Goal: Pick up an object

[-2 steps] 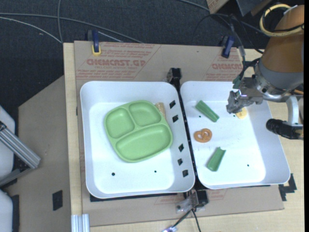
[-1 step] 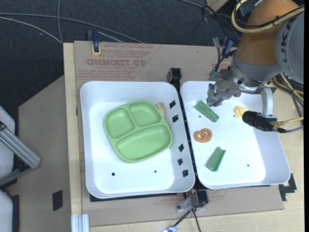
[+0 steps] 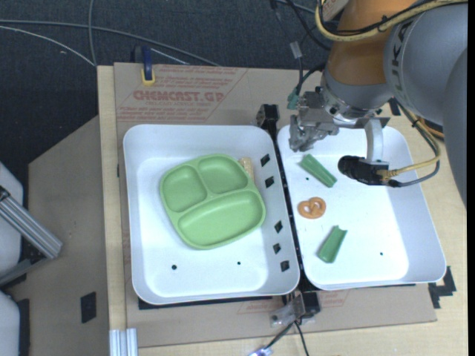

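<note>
In the right bin (image 3: 415, 228) lie a green block (image 3: 318, 170) near the top left, an orange pretzel (image 3: 312, 208) in the middle left, and a second green block (image 3: 332, 244) lower down. My gripper (image 3: 303, 141) hangs over the right bin's upper left corner, just above and left of the upper green block. Nothing shows between its fingers. The left bin (image 3: 145, 243) holds a green divided plate (image 3: 212, 200) with a small tan piece (image 3: 246, 167) at its upper right edge.
A black divider with clips (image 3: 274, 199) runs between the two bins. A black cable plug (image 3: 364, 170) hangs from the arm over the right bin's upper middle. Cardboard (image 3: 178, 95) lies under the bins.
</note>
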Controlling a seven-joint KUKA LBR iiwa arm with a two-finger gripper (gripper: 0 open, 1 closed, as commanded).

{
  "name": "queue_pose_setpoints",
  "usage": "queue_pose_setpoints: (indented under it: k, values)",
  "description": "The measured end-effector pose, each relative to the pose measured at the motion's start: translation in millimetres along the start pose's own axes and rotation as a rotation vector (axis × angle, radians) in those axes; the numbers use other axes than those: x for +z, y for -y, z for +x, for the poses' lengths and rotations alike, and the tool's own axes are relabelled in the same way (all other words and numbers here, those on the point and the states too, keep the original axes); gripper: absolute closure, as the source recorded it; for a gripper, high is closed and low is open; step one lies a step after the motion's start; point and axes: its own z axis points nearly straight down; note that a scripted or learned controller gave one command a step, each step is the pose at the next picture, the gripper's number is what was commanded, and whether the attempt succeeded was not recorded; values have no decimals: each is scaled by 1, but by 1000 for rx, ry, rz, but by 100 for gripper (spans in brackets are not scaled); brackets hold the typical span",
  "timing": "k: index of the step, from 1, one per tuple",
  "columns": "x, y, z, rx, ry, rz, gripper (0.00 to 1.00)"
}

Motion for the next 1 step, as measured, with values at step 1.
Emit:
queue_pose_setpoints:
  k: [1]
  values:
    - [13,-23,46,0,0,0,100]
